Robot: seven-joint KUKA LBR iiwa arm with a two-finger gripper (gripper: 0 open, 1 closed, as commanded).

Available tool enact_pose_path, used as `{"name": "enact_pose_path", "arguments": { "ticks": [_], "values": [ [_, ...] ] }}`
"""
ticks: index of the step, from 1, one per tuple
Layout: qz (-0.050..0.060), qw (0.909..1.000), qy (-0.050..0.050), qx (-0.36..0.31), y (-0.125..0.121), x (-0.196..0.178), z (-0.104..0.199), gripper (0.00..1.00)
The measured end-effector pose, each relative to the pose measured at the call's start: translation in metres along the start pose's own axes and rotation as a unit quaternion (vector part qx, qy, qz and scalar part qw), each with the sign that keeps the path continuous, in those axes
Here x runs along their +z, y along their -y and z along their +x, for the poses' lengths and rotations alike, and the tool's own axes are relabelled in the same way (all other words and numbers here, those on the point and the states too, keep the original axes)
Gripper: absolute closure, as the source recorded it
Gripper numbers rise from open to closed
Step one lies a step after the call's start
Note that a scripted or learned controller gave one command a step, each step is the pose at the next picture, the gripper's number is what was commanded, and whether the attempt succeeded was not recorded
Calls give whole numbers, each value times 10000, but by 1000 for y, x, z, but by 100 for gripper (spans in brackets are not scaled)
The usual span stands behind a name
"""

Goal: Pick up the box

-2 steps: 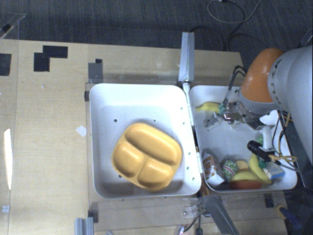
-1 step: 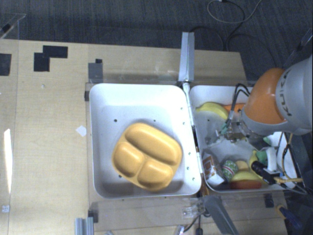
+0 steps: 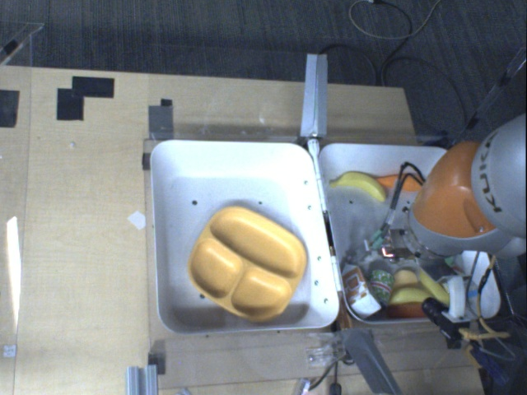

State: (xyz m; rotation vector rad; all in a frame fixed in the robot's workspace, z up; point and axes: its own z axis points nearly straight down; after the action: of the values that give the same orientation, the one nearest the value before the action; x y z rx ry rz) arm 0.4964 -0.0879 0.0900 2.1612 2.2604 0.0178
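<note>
Grey arm with orange band [image 3: 451, 196] low over right white bin [image 3: 350, 159], gripper [image 3: 387, 249] among clutter, finger state cannot be told, possibly small brown-and-white box [image 3: 359, 286] just beside, yellow banana [image 3: 359, 184] beyond.

Two white bins being counted on bench: left bin [image 3: 169, 220], right bin [image 3: 346, 212]. One yellow bread-shaped toy [image 3: 247, 262] being counted in left bin. In right bin: two bananas being counted, one [image 3: 358, 184] near far wall, one [image 3: 416, 290] near front; one orange item [image 3: 394, 184], partly hidden; one brown packet [image 3: 356, 285] at front corner. Further small items under arm [image 3: 461, 196] being left uncounted, too cluttered to tell. One arm being counted.
</note>
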Motion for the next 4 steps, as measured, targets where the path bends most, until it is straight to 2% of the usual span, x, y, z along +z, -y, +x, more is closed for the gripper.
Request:
{"name": "enact_pose_path", "arguments": {
  "ticks": [1, 2, 3, 4],
  "values": [
    [-30, 10000, -8, -15, -3, -12, 1, 100],
    [60, 9993, -17, -376, 3, -96, 79, 100],
    [36, 9992, -17, -404, 1, -106, 80, 100],
    [78, 9994, -19, -328, -28, -94, 170, 100]
  ]
}}
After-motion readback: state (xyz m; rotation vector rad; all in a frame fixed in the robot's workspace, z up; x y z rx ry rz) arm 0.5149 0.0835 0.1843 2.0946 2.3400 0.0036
